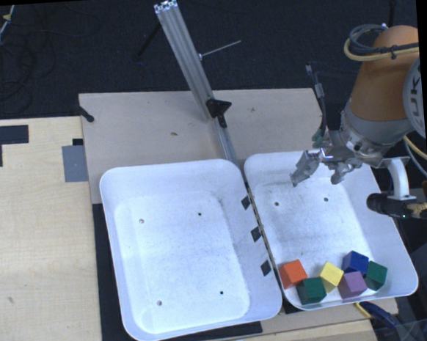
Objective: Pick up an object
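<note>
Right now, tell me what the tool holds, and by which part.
Nothing: the open tool hangs above the right white bin, apart from the small coloured blocks.

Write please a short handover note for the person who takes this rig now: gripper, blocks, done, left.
Gripper: open, holding nothing, above the far end of the right bin.
Blocks: six clustered at that bin's near end: orange, yellow, blue, purple, two green.
Done: nothing picked yet.
Left: move to the cluster, descend, grasp one block, lift.
</note>
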Robot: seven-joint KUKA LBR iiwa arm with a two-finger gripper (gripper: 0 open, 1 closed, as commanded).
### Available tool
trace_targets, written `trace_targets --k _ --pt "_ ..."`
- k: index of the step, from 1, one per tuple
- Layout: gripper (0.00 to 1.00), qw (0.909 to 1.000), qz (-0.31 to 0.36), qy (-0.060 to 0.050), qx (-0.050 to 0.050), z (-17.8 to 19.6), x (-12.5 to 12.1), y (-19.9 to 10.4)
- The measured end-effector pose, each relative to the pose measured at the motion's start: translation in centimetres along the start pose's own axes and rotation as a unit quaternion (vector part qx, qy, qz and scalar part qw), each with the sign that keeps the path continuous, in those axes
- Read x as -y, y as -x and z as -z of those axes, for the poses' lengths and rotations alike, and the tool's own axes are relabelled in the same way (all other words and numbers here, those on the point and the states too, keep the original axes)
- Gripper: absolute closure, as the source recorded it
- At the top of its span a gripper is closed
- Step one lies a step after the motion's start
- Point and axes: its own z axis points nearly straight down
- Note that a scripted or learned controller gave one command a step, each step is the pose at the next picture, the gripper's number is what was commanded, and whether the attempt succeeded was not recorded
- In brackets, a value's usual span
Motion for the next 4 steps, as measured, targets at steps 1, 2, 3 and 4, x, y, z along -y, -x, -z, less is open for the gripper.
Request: trace_targets --k 1,2,3,4 --pt "0.00 1.0000 -0.001 0.000 0.000 0.0 0.0 0.0" --pt "0.00 1.0000 -0.001 0.000 0.000 0.0 0.0 0.0" --pt "0.00 1.0000 -0.001 0.000 0.000 0.0 0.0 0.1" --pt "0.00 1.0000 -0.003 -0.003 0.001 -1.2 7.9 7.8"
